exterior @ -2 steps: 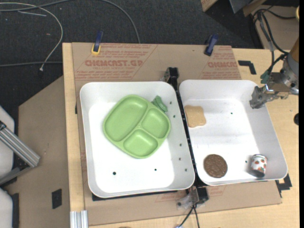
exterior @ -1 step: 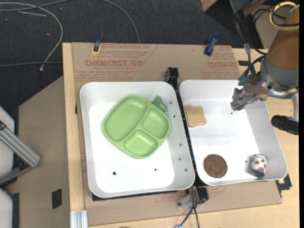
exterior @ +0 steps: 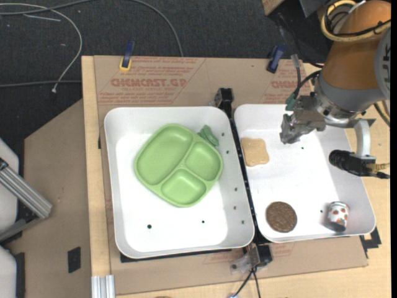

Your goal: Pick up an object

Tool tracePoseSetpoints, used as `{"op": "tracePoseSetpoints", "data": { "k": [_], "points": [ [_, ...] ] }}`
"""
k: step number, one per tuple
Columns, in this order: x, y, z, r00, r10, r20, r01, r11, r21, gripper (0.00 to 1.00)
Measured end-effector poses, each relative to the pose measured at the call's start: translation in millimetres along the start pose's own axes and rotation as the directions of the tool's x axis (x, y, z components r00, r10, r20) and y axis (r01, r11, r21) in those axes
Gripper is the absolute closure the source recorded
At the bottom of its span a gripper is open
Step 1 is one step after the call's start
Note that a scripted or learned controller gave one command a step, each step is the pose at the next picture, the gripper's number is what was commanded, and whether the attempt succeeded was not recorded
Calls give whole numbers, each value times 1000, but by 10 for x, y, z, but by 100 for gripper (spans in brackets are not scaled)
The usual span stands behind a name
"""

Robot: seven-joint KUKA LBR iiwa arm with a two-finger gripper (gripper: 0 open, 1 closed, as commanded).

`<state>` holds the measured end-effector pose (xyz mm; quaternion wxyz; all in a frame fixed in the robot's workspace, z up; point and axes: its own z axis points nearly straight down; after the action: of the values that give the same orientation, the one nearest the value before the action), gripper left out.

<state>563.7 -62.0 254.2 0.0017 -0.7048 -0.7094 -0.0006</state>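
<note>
The claw hangs over the back part of the right bin, just beside a tan, bread-like slice lying near that bin's left wall; I cannot tell how it is set, and nothing shows in its grip. Nearer the front of the same bin lie a round brown cookie and, well apart toward the right corner, a small white and red toy. The left bin holds a green divided plate with a small dark green piece touching its back right edge.

Tan toast, brown cookie, right bin
</note>
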Motion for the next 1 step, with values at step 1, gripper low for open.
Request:
{"op": "tracePoseSetpoints", "data": {
  "k": [1],
  "points": [
    [495,-23,40,1000,1,0,-1,1000,1,100]
  ]
}}
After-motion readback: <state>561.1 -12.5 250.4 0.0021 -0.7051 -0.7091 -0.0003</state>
